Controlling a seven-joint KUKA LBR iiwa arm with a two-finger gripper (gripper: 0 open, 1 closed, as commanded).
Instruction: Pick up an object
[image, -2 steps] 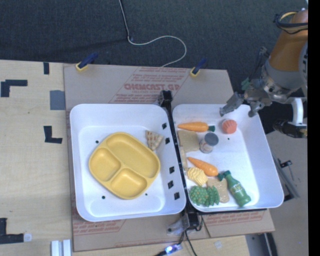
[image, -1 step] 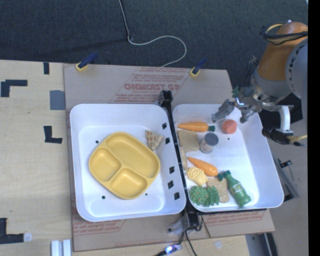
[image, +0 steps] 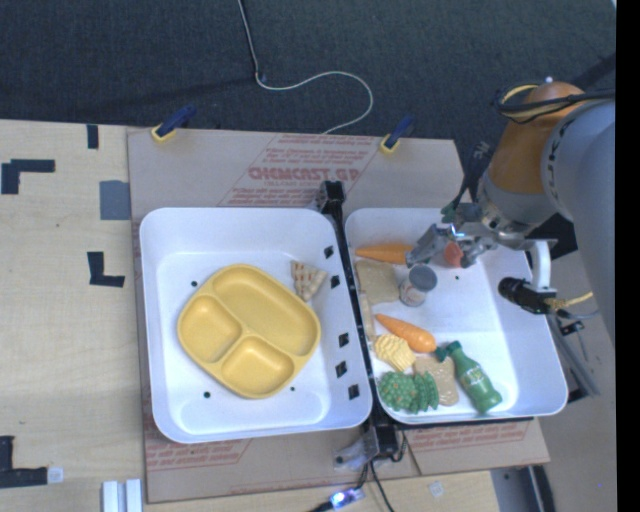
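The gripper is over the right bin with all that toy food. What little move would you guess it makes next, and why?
Probably a short drop straight down. The gripper hangs in the right bin just above a small grey cylinder, with one carrot to its left and another carrot below. Nothing shows between its fingers, so lowering onto the cylinder looks like the nearest pick.

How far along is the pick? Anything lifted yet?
Done: the gripper is over the right bin, near a carrot and a small grey can. In hand: nothing visible. Left: grasp and lift an object.
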